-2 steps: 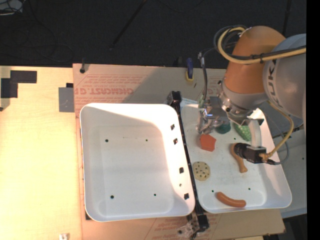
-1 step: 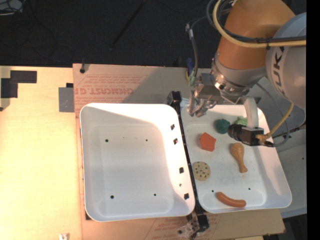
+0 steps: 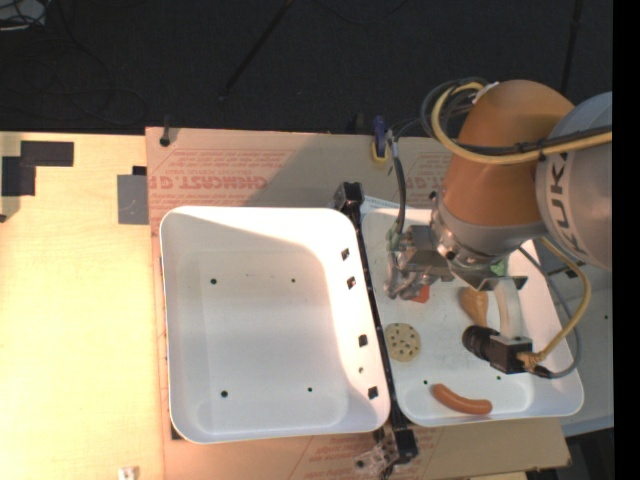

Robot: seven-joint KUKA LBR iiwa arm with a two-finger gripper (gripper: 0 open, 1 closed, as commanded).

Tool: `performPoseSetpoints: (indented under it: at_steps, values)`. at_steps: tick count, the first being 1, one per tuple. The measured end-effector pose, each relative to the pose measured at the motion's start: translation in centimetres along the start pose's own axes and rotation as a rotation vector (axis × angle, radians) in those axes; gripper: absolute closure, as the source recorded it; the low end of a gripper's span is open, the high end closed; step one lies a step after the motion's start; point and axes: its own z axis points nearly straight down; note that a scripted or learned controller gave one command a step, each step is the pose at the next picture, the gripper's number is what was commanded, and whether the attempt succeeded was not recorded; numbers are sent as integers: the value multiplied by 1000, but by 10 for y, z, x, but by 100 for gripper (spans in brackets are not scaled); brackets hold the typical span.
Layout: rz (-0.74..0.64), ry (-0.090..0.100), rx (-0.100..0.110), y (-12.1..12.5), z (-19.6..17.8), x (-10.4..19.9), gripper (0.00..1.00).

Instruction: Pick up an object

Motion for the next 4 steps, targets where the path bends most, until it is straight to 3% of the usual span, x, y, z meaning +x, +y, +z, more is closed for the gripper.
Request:
performPoseSetpoints:
  at_steps: [1, 2, 3, 4]
  values:
    - [6, -1, -5, -49, 21, -74, 100]
    - [1, 1, -5, -35, 72, -109, 100]
    - [0, 0, -11, -26, 65, -134, 100]
    - [1, 1, -10, -26, 65, -133, 0]
